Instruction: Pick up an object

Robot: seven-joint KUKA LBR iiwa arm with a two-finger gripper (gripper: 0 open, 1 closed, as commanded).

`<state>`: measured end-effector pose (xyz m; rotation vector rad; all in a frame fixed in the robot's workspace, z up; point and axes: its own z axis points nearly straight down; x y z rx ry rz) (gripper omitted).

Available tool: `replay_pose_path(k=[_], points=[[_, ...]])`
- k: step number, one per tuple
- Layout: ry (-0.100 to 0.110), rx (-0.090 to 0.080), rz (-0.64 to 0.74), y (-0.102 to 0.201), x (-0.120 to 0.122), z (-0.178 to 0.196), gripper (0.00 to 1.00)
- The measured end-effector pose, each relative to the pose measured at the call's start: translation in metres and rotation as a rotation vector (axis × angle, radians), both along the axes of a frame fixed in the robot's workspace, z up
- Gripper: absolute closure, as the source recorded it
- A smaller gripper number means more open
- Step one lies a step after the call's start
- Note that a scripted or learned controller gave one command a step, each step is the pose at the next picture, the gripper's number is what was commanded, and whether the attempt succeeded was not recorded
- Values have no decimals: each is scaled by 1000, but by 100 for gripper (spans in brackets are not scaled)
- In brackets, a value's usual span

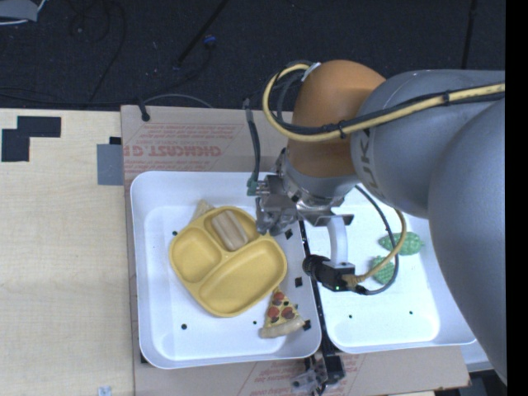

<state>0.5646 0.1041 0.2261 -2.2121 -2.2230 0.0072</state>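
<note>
One grey two-finger gripper hovers beside a yellow plastic divided plate holding a tan bread-shaped toy. Its grasp cannot be judged. Nothing appears lifted; a toy pizza slice lies below.

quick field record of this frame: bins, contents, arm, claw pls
left bin: yellow divided plate; tan bread-like piece lying in the plate's upper compartment; toy pizza slice beside the plate, near the bin's lower right corner
right bin: green leafy toy, partly behind the arm
arm: over the divider between the bins
claw: at the plate's upper right rim; grasp unclear
</note>
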Motion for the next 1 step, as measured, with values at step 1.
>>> replay_pose_path(k=[1], points=[[-1, -1, -3, -2, 0, 0, 0]])
